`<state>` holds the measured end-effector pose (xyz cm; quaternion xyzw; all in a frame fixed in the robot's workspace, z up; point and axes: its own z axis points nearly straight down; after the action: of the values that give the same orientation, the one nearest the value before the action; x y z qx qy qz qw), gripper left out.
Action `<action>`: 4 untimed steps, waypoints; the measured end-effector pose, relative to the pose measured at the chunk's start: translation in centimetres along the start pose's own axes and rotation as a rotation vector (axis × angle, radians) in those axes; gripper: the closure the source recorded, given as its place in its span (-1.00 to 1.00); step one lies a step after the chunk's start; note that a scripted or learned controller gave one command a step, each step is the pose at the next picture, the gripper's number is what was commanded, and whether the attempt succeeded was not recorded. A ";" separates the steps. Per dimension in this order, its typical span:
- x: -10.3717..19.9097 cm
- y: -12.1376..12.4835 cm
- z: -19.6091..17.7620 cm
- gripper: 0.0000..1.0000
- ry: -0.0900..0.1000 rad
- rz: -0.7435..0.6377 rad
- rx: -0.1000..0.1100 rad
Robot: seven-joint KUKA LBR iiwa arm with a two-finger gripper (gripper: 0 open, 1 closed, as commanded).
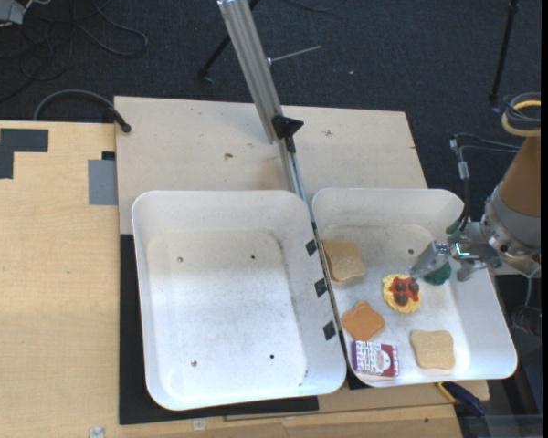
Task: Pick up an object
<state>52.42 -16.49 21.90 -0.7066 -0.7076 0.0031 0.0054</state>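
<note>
You have two bins on the desk. You can count three bread slices, one yellow-and-red toy and one small carton.

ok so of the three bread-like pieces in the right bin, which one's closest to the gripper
The pale slice by the bin divider, at the gripper's level; the others lie lower.

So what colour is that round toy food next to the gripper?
Yellow with red bits on top, seen in the camera view, in the right bin.
</note>
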 end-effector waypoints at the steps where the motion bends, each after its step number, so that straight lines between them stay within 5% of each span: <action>1: -0.1 0.1 -0.2 -1.00 -0.001 0.002 -0.004; 3: 0.7 0.7 10.7 -1.00 0.001 0.003 0.002; 4: 0.7 0.8 12.8 -1.00 -0.002 0.004 -0.006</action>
<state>53.08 -15.77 9.06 -0.7081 -0.7061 0.0016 0.0024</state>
